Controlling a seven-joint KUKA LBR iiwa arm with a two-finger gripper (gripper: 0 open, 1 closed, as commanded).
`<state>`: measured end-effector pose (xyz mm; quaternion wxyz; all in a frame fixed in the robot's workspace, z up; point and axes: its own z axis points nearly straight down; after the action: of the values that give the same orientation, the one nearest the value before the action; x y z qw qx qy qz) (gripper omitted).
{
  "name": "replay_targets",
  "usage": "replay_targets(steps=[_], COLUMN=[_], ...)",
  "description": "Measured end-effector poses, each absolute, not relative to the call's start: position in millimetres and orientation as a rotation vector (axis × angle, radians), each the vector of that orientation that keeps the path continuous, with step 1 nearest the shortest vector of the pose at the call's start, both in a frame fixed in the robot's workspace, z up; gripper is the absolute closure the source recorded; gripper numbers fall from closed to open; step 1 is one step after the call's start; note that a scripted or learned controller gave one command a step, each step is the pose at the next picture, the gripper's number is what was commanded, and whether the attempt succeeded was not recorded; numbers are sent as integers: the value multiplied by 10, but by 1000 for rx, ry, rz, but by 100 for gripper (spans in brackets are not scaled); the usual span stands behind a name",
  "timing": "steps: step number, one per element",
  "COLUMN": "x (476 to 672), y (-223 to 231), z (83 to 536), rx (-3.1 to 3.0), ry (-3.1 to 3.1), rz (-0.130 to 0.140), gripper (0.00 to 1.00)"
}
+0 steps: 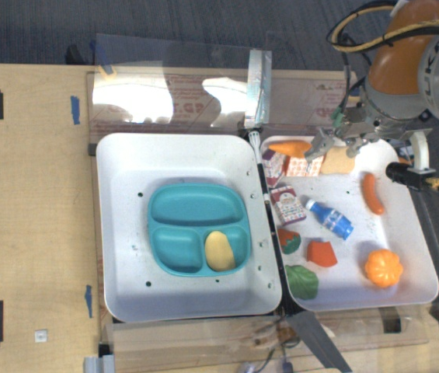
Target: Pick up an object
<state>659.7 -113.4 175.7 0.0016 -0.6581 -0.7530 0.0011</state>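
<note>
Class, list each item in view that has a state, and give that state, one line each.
Teal tray: upright in left bin, holding the potato.
Potato: lying in the tray's lower right compartment.
Blue bottle: lying on its side, right bin.
Sausage: lying flat.
Small pumpkin: resting in the right bin.

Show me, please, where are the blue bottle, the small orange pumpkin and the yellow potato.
blue bottle [330,217]: camera view, middle of its body.
small orange pumpkin [383,267]: camera view, centre of its top.
yellow potato [219,251]: camera view, middle of its surface.
</note>
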Motion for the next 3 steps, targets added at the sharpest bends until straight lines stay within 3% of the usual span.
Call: replay_targets(steps=[1, 2, 3], x=[6675, 6679, 6682], y=[-1199, -1219, -1215], z=[925, 1035, 1032], rx=[-2031, -2031, -2031], ry=[-2395, -2399, -2400], rz=[6, 10, 9], gripper=[0, 100, 0])
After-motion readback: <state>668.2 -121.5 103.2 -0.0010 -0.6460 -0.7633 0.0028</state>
